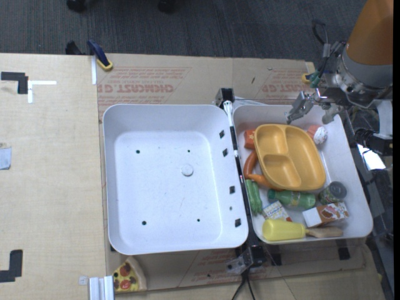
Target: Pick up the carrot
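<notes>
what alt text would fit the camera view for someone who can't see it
A grey-and-orange robot arm reaches in from the right, its gripper above the far edge of the right bin, which holds a yellow divided plate, an orange carrot beside it and other toy food. The left bin sits alongside on a cardboard-covered bench.

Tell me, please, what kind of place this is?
Probably a robot lab in an office: grey carpet, chair wheels, and a cardboard-covered bench with two white bins, one full of toy food.
</notes>
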### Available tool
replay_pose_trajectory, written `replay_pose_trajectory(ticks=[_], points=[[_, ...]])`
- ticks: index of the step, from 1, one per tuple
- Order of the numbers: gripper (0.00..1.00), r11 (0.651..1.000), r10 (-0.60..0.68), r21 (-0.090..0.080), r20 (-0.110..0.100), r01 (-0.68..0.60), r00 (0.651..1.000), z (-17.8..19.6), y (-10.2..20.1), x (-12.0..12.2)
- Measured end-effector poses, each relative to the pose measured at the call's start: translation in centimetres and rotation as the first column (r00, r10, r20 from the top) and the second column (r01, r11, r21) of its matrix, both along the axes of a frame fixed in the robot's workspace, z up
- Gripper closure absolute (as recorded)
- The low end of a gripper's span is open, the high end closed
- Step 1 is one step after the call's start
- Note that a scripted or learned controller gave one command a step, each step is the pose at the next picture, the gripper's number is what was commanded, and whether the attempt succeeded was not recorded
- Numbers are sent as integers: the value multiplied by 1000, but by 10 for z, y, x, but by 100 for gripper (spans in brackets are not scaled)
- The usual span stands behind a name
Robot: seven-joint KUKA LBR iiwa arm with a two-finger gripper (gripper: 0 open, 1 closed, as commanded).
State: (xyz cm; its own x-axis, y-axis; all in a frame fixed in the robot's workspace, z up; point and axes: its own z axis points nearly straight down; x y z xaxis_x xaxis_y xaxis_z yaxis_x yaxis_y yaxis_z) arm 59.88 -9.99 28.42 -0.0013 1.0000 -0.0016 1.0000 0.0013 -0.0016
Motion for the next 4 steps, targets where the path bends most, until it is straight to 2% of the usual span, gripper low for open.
replay_pose_trajectory(ticks=[1,2,3,4], points=[[0,992,125,1,0,-125,992,-115,-28,-14],[0,994,105,0,11,-105,994,-188,-100,16],[0,984,-177,28,-8,178,984,-190,-104,58],[0,815,-580,5,3,580,815,-167,-37,-50]])
